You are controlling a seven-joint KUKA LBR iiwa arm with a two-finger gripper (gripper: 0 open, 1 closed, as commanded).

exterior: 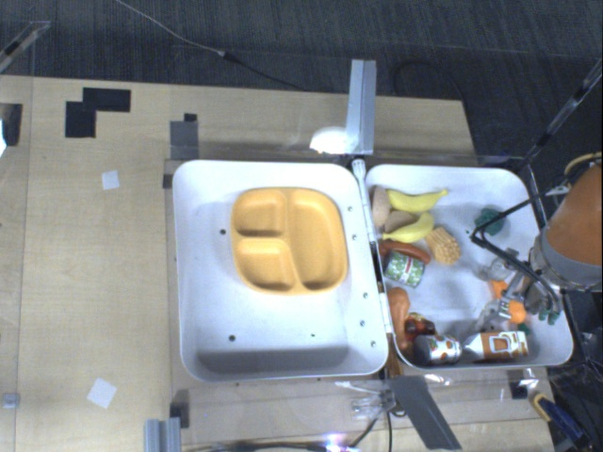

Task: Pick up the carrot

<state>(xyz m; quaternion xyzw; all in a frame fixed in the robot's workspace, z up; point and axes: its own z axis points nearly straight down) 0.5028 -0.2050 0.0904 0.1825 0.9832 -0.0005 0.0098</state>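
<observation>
Brown glass bottle (435, 349) is seen at right white bin's (452, 172) front wall; orange tapered carrot (399, 304) lies just left, ungrasped. Gripper (518, 299) hovers right of bottle; pick pending.

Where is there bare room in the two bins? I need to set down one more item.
The left bin has bare floor all round the yellow tray, widest along its near wall. In the right bin, one open patch lies mid-floor between the corn, the bottle and the tool. Its left side, from the bananas down to the carrot, is crowded.
</observation>
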